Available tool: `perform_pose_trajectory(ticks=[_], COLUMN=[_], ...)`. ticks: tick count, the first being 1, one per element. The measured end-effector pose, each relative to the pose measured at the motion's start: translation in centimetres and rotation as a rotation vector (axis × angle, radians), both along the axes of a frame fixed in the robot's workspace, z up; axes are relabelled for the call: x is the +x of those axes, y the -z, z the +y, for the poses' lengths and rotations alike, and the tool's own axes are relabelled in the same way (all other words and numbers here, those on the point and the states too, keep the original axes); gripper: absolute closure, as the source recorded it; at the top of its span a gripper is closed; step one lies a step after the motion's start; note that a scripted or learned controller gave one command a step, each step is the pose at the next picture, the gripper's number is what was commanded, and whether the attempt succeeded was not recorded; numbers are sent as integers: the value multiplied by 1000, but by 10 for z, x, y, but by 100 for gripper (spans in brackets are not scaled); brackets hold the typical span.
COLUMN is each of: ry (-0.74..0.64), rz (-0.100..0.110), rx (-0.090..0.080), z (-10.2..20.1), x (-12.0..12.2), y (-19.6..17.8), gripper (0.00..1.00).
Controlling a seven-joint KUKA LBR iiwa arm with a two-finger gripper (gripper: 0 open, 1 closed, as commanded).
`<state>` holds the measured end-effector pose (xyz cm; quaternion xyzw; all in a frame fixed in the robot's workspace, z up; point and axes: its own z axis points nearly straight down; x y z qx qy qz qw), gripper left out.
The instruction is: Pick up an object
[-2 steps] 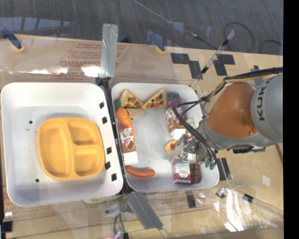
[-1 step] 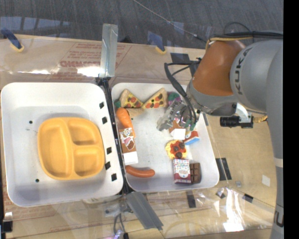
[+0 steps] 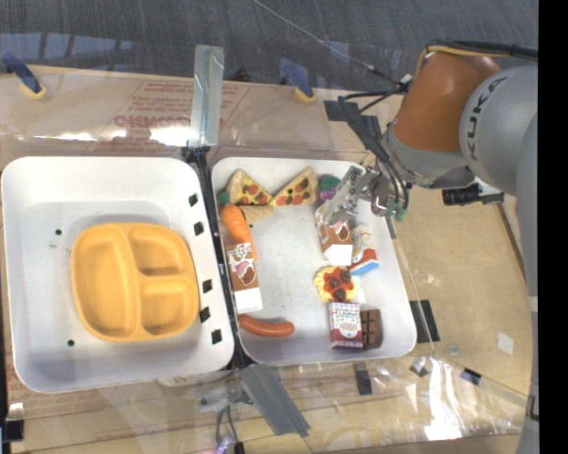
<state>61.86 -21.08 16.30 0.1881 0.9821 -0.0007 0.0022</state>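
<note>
Gripper (image 3: 346, 206) over small brown-and-white carton (image 3: 337, 239) | jaw state: cannot tell | risk: crowded toy food, carton may slip sideways.

Setting beneath my arm. A wooden bench (image 3: 473, 282) lay under a sheet of clear plastic (image 3: 104, 112), held down by strips of dark tape (image 3: 346, 116) and blue tape (image 3: 24, 76). Beyond the bench's far edge ran dark grey carpet (image 3: 123, 8), crossed by a thin pale cable (image 3: 293, 26). Light glared off the plastic near the bench's far side.
</note>
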Motion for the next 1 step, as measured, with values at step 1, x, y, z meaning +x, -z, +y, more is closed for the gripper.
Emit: perform_pose_trajectory(ticks=[1], ry=[188], rz=[0], rx=[1], z=[19], x=[27], y=[-29], gripper=[100])
